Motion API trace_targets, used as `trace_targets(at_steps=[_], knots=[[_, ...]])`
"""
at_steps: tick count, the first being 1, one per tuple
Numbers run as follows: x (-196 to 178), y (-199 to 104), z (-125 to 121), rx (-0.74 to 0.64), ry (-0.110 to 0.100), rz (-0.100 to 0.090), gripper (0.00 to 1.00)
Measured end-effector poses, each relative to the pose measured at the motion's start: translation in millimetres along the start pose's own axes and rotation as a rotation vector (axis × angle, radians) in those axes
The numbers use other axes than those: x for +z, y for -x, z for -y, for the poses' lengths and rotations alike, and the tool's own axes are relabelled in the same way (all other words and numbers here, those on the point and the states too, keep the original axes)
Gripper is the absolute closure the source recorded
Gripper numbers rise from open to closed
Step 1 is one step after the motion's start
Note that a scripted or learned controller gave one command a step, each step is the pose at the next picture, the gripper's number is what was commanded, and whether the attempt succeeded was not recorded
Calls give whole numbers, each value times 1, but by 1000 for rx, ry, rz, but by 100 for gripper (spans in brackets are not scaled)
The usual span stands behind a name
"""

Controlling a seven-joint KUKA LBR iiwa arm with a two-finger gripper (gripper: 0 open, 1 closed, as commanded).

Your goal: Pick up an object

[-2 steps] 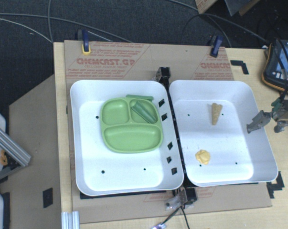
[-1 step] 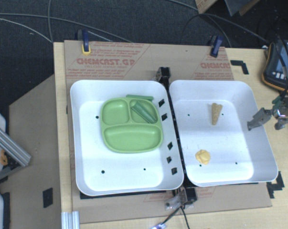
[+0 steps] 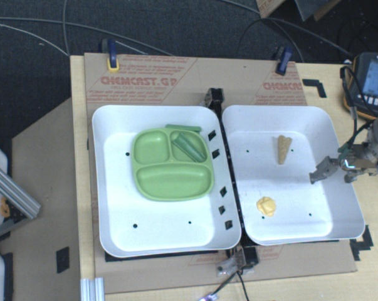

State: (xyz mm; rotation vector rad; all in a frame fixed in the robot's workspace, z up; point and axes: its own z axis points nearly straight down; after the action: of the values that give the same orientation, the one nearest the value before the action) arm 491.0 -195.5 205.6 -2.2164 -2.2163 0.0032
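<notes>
In the right bin point(image 3: 320, 221) a tan cone point(image 3: 283, 148) lies towards the back. A small yellow lump point(image 3: 266, 205) sits nearer the front. My gripper point(image 3: 336, 173) hangs over the right bin's right side, to the right of both items and apart from them. Its fingers point(image 3: 320, 171) stand open with nothing between them. A green divided plate point(image 3: 172, 180) rests in the left bin point(image 3: 113, 218). A green pod-like piece point(image 3: 190, 146) lies in the plate's back right compartment.
A black divider point(image 3: 225, 168) runs between the two bins. They sit on a cardboard sheet point(image 3: 138, 77) held by blue clamps point(image 3: 113, 53) at the back. Cables and a device point(image 3: 367, 86) crowd the right edge. A metal rail point(image 3: 10, 190) lies at far left.
</notes>
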Motion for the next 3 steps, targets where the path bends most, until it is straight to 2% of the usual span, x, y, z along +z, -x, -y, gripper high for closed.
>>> trace_targets(at_steps=[2,3], knots=[[87,-4,4,1,1,0,0],[74,-3,3,1,7,2,100]])
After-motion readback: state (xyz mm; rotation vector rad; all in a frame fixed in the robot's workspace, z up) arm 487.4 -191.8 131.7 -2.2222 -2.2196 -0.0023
